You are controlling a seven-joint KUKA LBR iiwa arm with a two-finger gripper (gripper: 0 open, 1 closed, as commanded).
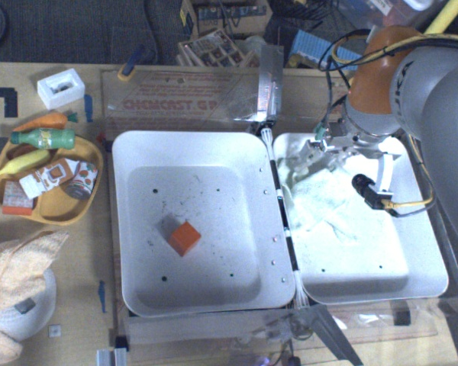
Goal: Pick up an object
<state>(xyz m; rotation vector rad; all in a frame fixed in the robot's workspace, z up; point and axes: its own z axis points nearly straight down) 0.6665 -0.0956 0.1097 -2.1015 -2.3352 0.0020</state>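
Grey arm (435,90) with orange band (382,58) sat highest over the bench, reaching in from the view's right. It ended at the claw (314,152), which was low over the far-left corner of the right bin (382,280). The claw was blurred against the white floor, so whether it was spread or pressed together could not be told. Nothing was visibly pinched in it.

There was 1 obvious pick target, an orange cube (185,239). It lay on the floor of the left bin (137,158), well apart from the claw, off to the claw's view-left and nearer the bench front, with the rims of the 2 bins between them. The cube rested flat, slightly turned, and nothing was touching it.

Directly under and just front of the claw, the right bin floor showed pale greenish smears (328,204). No clear object could be made out there.

A black cable plug (366,191) hung just view-right of the claw. A yellow bowl (76,212) of toy food sat far to the claw's view-left, outside both bins and not part of the pick.

Progress judged as 0 steps done: no grasp and no lift, and the cube was untouched. If the cube was the target, everything was left to do: cross over the rims into the left bin, come down on the cube, close on it and lift it. If the claw was trying for something in the right bin, the view did not show what it was.
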